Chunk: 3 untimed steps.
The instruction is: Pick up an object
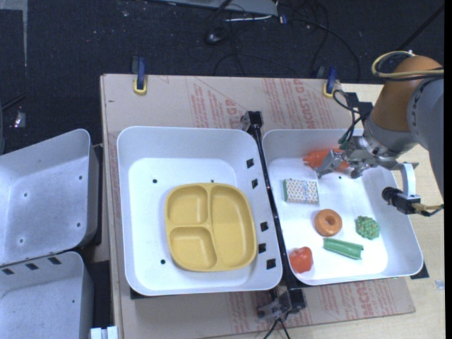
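Nearest to me, along the front of the right bin (406, 260), sit a red pepper-like piece (301, 258) at the left and a green bean-shaped piece (343, 248) to its right, lying flat and angled. A little farther back are the orange ring (328, 222) and a knobbly green broccoli piece (366, 227), near each other but apart. Farther still lies a speckled rectangular block (301, 190), flat on the floor of the bin. At the far end the gripper (339, 162) is low over an orange-red object (317, 159), which looks like the thing being tried for; it lies close to the far wall. From here I cannot tell how wide the gripper stands, nor whether it has the object; metal and toy blur together there. To do this well, I would say the arm should come straight down with the object centred, close firmly, and lift vertically so it does not drag against the wall. The left bin (134, 189) holds a yellow divided plate (210, 226), well apart from all this.
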{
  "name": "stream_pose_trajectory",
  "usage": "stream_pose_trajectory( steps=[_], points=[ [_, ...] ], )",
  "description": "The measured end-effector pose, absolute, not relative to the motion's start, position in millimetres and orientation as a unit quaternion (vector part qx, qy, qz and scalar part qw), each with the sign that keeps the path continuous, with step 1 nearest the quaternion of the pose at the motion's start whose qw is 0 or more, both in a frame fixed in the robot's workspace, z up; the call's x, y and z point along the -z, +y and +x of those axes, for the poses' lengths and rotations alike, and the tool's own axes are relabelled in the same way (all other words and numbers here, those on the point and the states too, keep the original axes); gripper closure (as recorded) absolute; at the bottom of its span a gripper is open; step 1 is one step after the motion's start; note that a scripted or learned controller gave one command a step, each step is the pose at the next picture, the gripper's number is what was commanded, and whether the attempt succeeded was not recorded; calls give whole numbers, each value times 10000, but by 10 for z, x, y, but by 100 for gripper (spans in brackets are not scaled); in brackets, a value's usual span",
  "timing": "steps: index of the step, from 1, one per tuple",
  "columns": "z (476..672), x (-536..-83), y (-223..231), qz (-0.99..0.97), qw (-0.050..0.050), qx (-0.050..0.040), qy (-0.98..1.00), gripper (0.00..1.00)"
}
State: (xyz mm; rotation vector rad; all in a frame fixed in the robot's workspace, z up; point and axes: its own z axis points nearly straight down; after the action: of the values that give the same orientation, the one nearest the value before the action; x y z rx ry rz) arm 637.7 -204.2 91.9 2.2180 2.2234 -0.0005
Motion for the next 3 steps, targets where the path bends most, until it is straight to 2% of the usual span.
stream_pose_trajectory(
  steps=[1,3],
  points=[
    [6381,-1028,-2040,7059,11,-2,7083,100],
    [6393,-2118,-2020,7071,31,-12,7071,100]
  ],
)
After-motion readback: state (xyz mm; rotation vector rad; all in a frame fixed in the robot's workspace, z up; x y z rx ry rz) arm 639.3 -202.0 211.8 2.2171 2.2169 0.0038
